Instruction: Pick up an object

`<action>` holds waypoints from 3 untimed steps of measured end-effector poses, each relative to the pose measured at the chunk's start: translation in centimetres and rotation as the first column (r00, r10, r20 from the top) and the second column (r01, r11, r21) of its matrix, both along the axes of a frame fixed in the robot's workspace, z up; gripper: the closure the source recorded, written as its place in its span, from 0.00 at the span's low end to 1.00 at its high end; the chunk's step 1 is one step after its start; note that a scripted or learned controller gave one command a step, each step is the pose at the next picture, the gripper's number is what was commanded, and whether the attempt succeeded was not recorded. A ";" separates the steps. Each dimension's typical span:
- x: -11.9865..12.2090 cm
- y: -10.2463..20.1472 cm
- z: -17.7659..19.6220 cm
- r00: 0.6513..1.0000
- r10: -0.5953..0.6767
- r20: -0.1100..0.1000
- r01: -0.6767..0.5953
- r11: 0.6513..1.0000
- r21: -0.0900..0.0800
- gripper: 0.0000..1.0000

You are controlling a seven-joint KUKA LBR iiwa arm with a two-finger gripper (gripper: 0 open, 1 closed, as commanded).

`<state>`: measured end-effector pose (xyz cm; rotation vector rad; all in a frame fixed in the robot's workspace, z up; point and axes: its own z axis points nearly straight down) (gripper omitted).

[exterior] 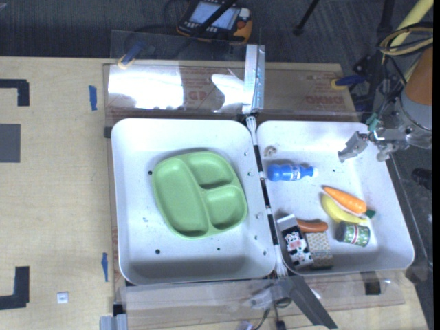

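The hand (366, 146) hangs open and empty over the right bin's (313, 135) far right corner. Well apart from it, the carrot (346, 199) lies on a banana (339, 212), with a blue bottle (289, 173) nearer the divider.

Arm (418, 98): rounded wrist housing, light grey, with an orange band above it at the frame's right edge. Gripper (368, 146): pale grey metal, angular, two slim fingers (349, 149); small teal mark near its top. Dark cables run along the arm's upper part. Yellow hose loops above. Finer detail blurred.
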<state>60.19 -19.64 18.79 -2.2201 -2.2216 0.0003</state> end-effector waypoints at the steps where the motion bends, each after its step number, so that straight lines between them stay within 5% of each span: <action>1: -6.5 -0.5 -9.3 1.000 -0.028 0.004 0.028 1.000 0.007 0.00; 2: -6.6 -0.9 -8.5 0.999 -0.033 0.004 0.033 0.999 0.001 1.00; 3: -10.5 6.7 -0.7 1.000 -0.018 -0.001 0.018 1.000 0.001 1.00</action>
